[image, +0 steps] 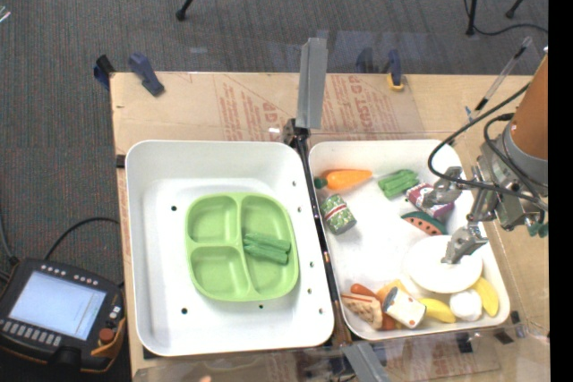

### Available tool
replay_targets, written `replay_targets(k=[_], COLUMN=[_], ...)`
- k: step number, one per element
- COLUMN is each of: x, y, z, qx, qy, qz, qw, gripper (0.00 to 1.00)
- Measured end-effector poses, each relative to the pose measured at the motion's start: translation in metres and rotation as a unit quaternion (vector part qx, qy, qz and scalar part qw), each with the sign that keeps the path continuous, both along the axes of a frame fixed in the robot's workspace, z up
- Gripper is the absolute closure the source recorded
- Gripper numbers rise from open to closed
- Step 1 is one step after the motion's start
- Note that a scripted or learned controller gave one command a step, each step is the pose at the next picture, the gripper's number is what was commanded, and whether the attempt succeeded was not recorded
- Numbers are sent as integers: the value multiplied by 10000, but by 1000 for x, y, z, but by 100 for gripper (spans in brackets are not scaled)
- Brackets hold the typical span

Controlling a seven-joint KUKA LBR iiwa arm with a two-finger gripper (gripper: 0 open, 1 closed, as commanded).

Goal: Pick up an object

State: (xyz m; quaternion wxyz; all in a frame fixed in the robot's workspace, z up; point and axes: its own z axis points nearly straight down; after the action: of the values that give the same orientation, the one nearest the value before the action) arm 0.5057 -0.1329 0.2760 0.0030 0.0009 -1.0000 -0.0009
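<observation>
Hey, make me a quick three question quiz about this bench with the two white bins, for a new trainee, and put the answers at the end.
1. True or false: the green divided plate lies in the left bin.
2. Which lies nearest the right bin's top left corner? A) banana B) carrot C) white disc
3. What lies on the divided plate?

Key
1. True.
2. B.
3. A green bean pod, across its right-hand compartments.
</observation>
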Motion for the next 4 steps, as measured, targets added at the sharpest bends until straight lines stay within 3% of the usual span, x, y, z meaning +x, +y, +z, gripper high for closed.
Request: replay_targets(k=[1,2,3,4], x=[19,94,53,105], y=[36,45,23,25], z=[-183,-193,-193,-192], qx=[24,-3,-6,-4], qy=[39,-3,-3,-13], qz=[991,-311,-610,-861], qw=[9951,9995,9981,9963], gripper=[0,0,0,0])
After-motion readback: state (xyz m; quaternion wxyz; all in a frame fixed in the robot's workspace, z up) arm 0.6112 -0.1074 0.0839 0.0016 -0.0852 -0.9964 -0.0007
